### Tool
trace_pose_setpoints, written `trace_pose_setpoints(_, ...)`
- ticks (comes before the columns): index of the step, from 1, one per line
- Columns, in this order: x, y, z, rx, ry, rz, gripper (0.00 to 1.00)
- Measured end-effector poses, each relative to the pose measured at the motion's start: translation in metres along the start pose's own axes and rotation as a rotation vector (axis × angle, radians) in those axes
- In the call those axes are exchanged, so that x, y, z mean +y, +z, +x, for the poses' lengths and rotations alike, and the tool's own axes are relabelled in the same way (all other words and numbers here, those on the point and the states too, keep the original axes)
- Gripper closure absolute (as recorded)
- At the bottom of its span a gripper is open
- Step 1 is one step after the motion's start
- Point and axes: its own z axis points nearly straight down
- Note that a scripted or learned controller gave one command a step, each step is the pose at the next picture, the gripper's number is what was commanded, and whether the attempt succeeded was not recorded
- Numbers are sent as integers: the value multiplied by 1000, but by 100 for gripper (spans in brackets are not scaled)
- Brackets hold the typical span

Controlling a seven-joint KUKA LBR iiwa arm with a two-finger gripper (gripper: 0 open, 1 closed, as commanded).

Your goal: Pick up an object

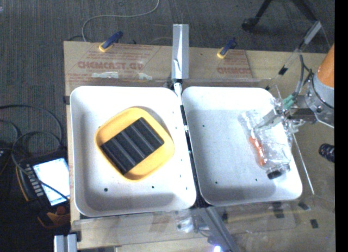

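You had two white bins side by side on the bench. The left bin (pixel 81 137) held a yellow dish with a dark ribbed insert (pixel 135 143), lying flat and turned at a slant, roughly in the middle of the bin floor. The right bin (pixel 217 153) held a clear plastic packet with something orange inside (pixel 266 143); it lay along the bin's right wall, running from the middle of that wall toward the near right corner, with a small dark piece (pixel 274 173) at its near end.

Your arm (pixel 326 90) came in from the right, grey with its orange band at the frame edge. Its gripper (pixel 283 114) sat over the right bin's right rim, right at the far end of the packet. From this slant you could not tell whether the pincer was released or clenched, nor whether it had any of the plastic in it; the crumpled film and the metal parts blurred together there.

Beyond the bins, a brown board (pixel 136 63) lay under them, with two blue-and-yellow clamps (pixel 110 41) at its far edge and a grey upright strip (pixel 180 50) between the bins.
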Motion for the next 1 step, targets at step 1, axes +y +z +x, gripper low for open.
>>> trace_pose_setpoints(1, 9, 96, -17, 0, -102, 0, 0)
